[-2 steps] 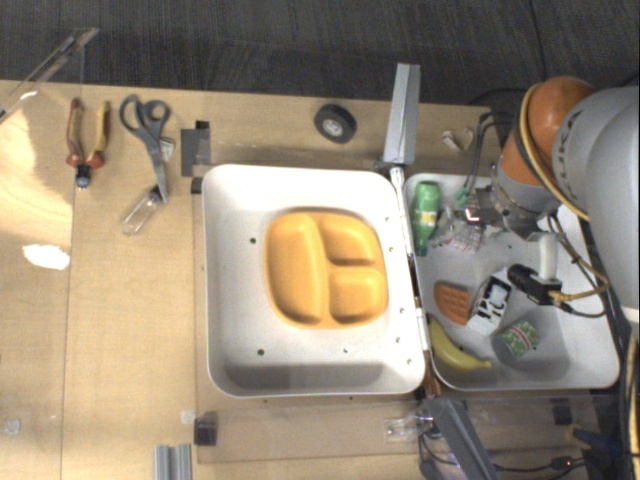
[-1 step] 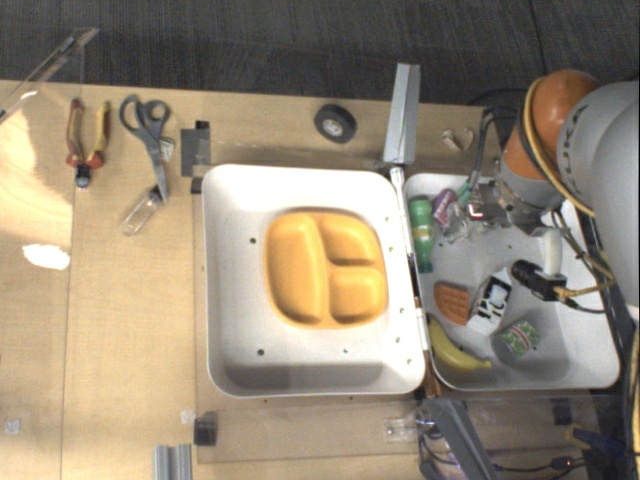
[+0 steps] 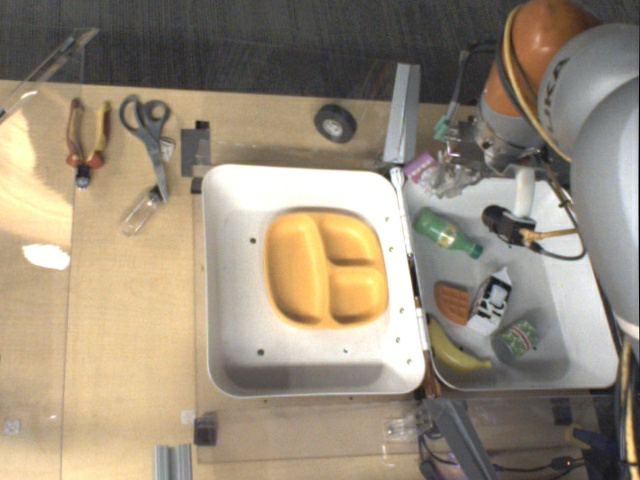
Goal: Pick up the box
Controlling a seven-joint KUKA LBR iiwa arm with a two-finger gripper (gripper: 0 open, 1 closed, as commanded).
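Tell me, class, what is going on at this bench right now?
A grey robot arm reaches in from the right, with its claw over the far end of the right bin, near a purple item. The black and white box lies nearer the front, untouched, beside a green bottle and a banana. The left bin holds a yellow tray.

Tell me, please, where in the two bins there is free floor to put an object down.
Left bin: bare white floor all around the yellow divided tray, widest on its left side and along the near wall. Right bin: crowded. The green bottle, black-and-white box, banana and green can leave free floor mainly between the box and the right wall.
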